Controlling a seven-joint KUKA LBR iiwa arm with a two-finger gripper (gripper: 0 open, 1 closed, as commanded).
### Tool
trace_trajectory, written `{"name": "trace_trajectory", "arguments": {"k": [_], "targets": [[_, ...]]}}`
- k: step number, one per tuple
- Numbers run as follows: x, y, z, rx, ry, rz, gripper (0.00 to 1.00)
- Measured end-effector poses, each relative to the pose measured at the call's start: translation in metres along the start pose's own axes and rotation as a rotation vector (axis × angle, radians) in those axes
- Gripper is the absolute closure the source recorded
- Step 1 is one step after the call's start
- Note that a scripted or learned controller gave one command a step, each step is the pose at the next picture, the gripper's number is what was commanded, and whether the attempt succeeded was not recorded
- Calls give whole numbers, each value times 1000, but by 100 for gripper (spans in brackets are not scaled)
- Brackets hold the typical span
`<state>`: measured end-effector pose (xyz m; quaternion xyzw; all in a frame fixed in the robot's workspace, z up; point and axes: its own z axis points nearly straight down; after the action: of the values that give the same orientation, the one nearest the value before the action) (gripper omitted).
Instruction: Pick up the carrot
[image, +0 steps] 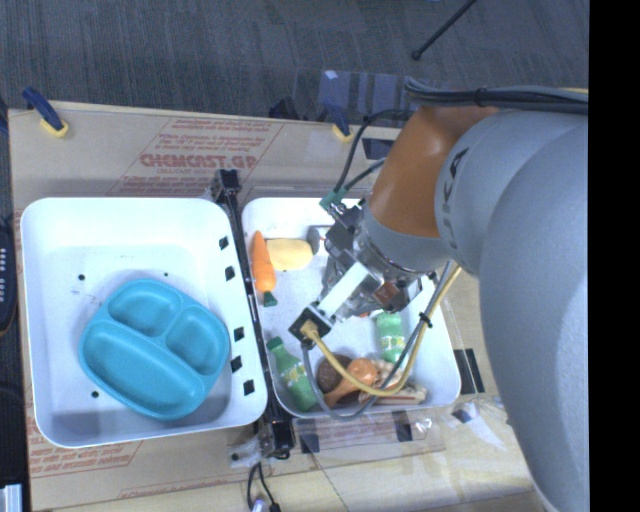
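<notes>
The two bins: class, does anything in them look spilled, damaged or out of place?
Nothing stands out. The blue plate sits flat in the left bin; the carrot lies by the right bin's left wall, whole.

"CHEMCAST GP" on brown bench sheet (200, 150)

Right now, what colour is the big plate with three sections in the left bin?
The plate is light blue, seen clearly in the camera view.

We see a thick, smooth grey arm (530, 250) with a broad orange band (425, 175) above the wrist. Below it sits a dark metal wrist block with a white plate and a small green part. Black cables run along it, and a yellow cable (400, 370) loops beneath.
</notes>
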<state>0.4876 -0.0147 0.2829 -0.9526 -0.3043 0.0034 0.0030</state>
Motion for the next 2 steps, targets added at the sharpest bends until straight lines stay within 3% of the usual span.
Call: {"name": "trace_trajectory", "arguments": {"k": [1, 2], "targets": [[18, -49, 96, 8, -10, -27, 100], [22, -49, 10, 1, 3, 283, 100]]}}
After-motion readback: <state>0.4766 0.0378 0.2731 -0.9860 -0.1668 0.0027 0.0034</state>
